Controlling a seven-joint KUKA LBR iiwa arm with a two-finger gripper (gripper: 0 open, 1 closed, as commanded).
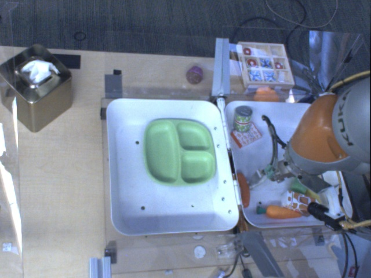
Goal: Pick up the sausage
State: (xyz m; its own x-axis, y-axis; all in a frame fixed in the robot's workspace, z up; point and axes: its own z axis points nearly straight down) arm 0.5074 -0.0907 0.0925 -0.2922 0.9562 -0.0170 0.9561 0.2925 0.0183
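Two shallow white bins sit side by side on the table [69, 172], and nearest the viewer, along the near wall of the right bin [255, 220], lies a carrot [283, 212] with its green end pointing left. Just beyond it rests a small printed packet [297, 200], partly under the arm. At the right bin's left wall, pressed into the near left corner, lies the sausage [243, 190], a reddish-orange piece running near to far. The pincer [272, 172] hangs low over the middle of the right bin, to the right of the sausage and apart from it; how far it is open cannot be told, and nothing can be seen held in it. Above it the arm's orange band [316, 135] and grey wrist come in from the right. Farther back in the same bin a red-and-white card [246, 135] lies flat, and beyond that stands a small green-lidded can [243, 118]. The left bin [124, 155] holds a green divided plate [178, 150]. Beyond the bins a box of coloured pieces [264, 65] sits at the far right, a small purple ball [195, 74] lies on the table, and a brown tissue box [37, 88] stands at the far left.
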